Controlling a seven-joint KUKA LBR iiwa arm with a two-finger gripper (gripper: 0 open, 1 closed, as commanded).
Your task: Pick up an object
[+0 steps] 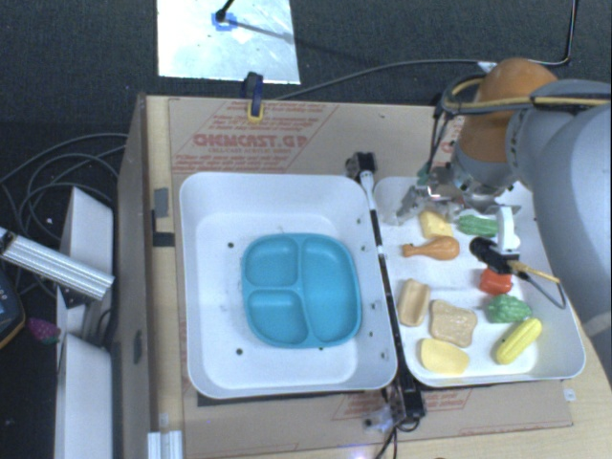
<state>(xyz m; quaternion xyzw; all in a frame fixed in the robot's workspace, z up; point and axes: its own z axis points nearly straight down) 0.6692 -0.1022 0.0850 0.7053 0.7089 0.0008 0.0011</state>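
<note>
My gripper (pixel 427 199) hangs low over the far left corner of the right bin (pixel 564 352), just above a yellow cheese wedge (pixel 436 225). Nothing is visibly held in it. Close by lie a tan chicken drumstick (pixel 432 249) and a green pea pod (pixel 476 225). Further toward the front are a red piece (pixel 495 281), a green broccoli (pixel 507 308), a yellow corn cob (pixel 517 339), a toast slice (pixel 452 322), a tan bread roll (pixel 413 301) and a pale yellow piece (pixel 444 356).
The left bin (pixel 206 208) holds a blue divided plate (pixel 300 290). A ridge (pixel 379 256) separates the two bins. The grey arm (pixel 564 151) covers the far right part of the right bin. Cables and metal parts lie left of the bench.
</note>
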